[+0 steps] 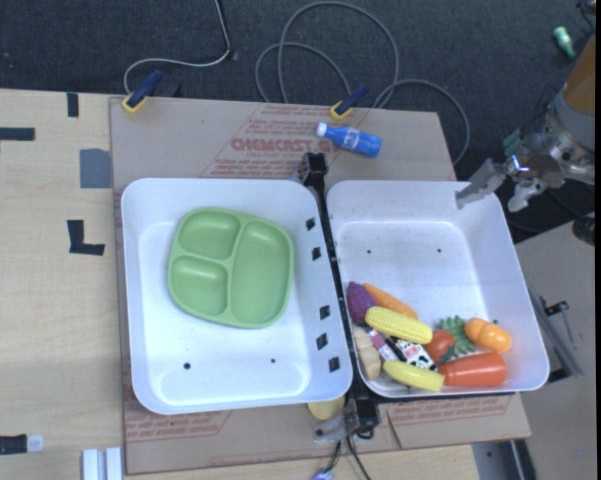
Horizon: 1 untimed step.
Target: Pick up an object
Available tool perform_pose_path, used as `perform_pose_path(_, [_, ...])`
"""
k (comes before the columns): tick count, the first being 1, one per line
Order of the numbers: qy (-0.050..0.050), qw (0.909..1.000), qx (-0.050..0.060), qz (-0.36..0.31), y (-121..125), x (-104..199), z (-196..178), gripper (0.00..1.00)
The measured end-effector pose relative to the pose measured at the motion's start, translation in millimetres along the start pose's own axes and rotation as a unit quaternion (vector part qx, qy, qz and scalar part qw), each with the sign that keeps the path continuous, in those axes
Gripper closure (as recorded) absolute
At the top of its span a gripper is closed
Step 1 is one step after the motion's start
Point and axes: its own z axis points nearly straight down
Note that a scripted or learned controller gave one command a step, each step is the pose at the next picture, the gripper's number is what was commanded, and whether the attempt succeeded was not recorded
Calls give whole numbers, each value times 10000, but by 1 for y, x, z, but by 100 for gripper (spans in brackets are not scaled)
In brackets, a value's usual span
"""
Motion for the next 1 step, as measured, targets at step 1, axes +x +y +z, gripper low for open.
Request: perform_pose_path(1, [33,10000,87,8,-51,14,173,0])
